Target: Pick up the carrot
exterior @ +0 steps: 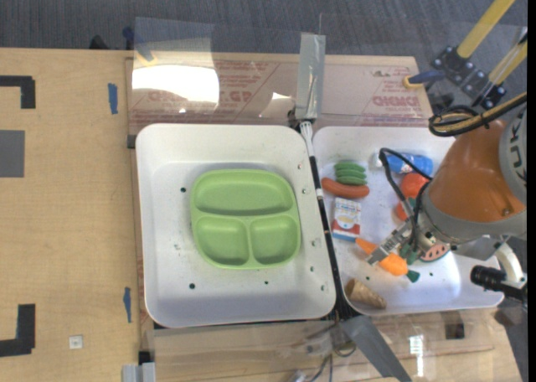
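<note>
- The bench [59, 204] is pale wood on the left, with black corner marks and blue tape bits on it.
- The left bin [159, 162] is white and shallow, with rounded corners.
- A green plate [245, 217] with three compartments lies in the middle of the left bin, one long compartment at the far side and two smaller ones nearer the camera.
- A clear upright divider [310, 79] stands at the back, between the two bins.
- The right bin [435, 288] sits just beside the left one, their rims touching.
- Near its left wall lie a green pea pod [351, 172] and, just in front of it, a red sausage [346, 189].
- Below those lies a small white carton [347, 217] with red and blue print.
- A brown cone-shaped piece [365, 292] rests by the near rim of the right bin.
- The carrot [366, 246] lies on the bin floor between the carton and the tool, a slim orange piece pointing left.
- The tool [400, 253] is down low over the bin floor, just right of the carrot; an orange lump [394, 265] with a green tip sits at its fingertips, but I cannot tell how wide the fingers stand or whether they grip anything.
- A blue item [416, 162] and a red-orange item [412, 184] lie at the far side, partly behind a black cable [392, 169].
- The arm [473, 183] with its orange band covers the right end of the bin.
</note>
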You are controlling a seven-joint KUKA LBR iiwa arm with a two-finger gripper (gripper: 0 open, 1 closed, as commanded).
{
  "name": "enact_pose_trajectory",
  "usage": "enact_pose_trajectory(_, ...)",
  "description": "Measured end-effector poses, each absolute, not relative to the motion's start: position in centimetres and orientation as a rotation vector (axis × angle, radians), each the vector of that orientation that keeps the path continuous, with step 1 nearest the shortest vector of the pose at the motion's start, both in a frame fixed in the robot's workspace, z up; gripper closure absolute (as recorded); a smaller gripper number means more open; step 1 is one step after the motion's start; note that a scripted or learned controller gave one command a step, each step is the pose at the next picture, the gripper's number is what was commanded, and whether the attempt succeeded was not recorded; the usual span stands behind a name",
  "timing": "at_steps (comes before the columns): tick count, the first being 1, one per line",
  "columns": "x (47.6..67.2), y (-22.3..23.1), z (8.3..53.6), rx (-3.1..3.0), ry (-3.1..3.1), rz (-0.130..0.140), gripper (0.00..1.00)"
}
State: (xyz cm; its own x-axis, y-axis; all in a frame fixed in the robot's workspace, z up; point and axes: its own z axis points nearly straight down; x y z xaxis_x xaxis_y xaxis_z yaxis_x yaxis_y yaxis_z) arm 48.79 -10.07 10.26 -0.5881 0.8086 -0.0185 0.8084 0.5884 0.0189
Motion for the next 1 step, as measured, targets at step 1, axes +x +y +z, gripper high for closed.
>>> enact_pose_trajectory(1, 51.71, -1.08, 18.48, 1.831, 2.549, 0.003, 1.0)
